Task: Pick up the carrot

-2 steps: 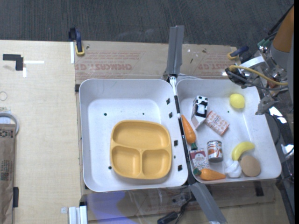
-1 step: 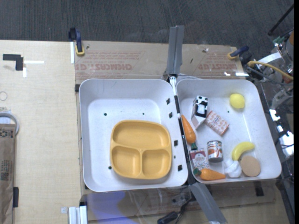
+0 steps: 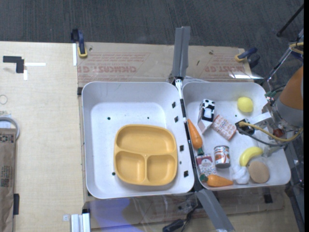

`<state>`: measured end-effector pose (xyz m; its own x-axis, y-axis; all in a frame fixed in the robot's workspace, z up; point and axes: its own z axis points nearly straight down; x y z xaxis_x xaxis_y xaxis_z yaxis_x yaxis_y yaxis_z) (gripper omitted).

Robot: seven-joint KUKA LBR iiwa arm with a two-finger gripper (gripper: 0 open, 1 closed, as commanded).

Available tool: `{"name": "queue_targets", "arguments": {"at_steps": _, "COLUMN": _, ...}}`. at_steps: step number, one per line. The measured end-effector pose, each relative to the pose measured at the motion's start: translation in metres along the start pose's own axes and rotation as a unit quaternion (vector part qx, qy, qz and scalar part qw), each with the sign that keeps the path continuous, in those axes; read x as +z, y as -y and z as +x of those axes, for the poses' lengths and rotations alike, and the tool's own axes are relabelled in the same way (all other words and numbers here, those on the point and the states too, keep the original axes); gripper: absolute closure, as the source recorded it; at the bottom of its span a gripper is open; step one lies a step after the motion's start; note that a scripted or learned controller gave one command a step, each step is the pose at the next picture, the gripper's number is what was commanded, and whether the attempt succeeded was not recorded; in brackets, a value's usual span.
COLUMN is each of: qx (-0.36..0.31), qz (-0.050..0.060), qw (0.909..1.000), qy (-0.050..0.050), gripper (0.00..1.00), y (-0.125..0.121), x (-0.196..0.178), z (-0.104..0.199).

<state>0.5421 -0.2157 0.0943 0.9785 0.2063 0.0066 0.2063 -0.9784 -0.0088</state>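
Observation:
An orange carrot (image 3: 194, 133) lies against the left wall of the right bin (image 3: 227, 87), pointing toward the back. A second orange carrot (image 3: 218, 180) with a green end lies at that bin's front edge. My gripper (image 3: 276, 132) hangs over the right side of the right bin, well to the right of both carrots, just above the banana (image 3: 251, 154). Nothing shows between its fingers.
The right bin also holds a black-and-white carton (image 3: 207, 111), a lemon (image 3: 245, 104), a pink box (image 3: 224, 127), a can (image 3: 221, 156), a small red box (image 3: 204, 164) and a tan round thing (image 3: 259, 171). A yellow divided plate (image 3: 145, 154) sits in the left bin (image 3: 96, 129).

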Motion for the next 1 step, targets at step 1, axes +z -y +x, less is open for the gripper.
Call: {"name": "queue_targets", "arguments": {"at_steps": 1, "qx": -0.017, "qz": -0.004, "qw": 0.9998, "qy": 0.005, "gripper": 0.0, "y": -0.0042, "x": -0.1714, "z": -0.0029}}
